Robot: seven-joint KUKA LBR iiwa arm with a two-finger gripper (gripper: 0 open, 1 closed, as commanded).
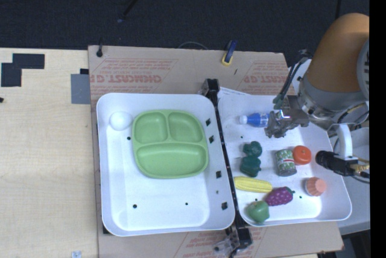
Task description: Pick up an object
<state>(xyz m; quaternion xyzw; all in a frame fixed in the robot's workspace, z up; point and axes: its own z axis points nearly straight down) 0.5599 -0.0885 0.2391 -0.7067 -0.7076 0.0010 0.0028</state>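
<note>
The end effector [278, 125] hangs low over the upper part of the right shallow white bin [344, 205], dark and small under the grey wrist and the orange band of the arm [342, 52]. How far it is open I cannot tell, and nothing can be seen held in it.

Just to its left, almost touching, lies a small clear plastic bottle with a blue label and white cap [256, 120], on its side. This looks the likeliest thing to take. It should be light, stiff and rather slippery, and being round it may roll; a hold across the middle of the body, square to its long axis, seems safest.

Below it sit two dark green knobbly toy vegetables [251, 157], one touching the other. To their right stands a short grey-green patterned can [284, 161] with an orange-red round toy fruit [301, 155] just beside it. Lower down are a yellow toy corn cob [253, 184], a purple toy bunch of grapes [280, 196], a green toy apple or pepper [259, 211] and a pinkish-orange round toy [314, 187]. All look like light, hard plastic.

The left shallow white bin [114, 205] holds a light green divided plastic plate [170, 143] and a white ball [120, 120] near its upper left corner. Both bins rest on brown cardboard [157, 73] on the table [42, 160].
</note>
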